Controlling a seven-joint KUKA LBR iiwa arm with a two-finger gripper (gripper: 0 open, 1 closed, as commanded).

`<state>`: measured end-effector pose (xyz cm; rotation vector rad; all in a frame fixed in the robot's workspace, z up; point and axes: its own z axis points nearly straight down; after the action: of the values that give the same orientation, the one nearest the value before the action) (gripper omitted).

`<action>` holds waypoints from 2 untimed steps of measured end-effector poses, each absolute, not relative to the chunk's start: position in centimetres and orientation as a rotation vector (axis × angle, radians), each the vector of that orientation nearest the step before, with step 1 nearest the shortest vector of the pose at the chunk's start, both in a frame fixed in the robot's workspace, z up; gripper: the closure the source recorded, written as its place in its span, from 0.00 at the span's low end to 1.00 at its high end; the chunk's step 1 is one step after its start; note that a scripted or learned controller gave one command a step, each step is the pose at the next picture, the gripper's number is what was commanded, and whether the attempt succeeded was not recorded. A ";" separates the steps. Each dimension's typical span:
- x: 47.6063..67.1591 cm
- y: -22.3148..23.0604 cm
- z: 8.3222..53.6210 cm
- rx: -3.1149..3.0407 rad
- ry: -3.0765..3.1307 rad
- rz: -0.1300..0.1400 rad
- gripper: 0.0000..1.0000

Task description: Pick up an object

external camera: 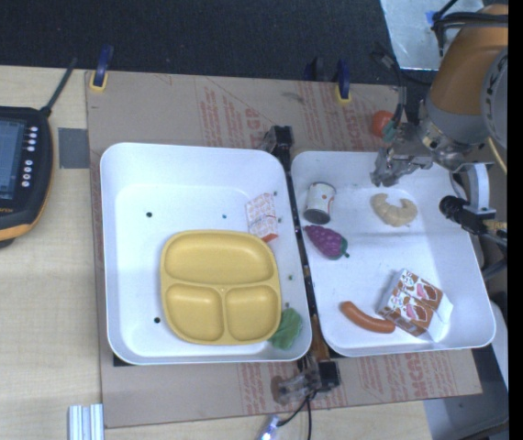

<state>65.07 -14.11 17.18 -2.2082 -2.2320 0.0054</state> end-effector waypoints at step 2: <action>65.7 -15.8 24.3 -2.215 -2.228 0.001 0.00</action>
<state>65.68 -15.80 24.34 -2.2152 -2.2280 0.0015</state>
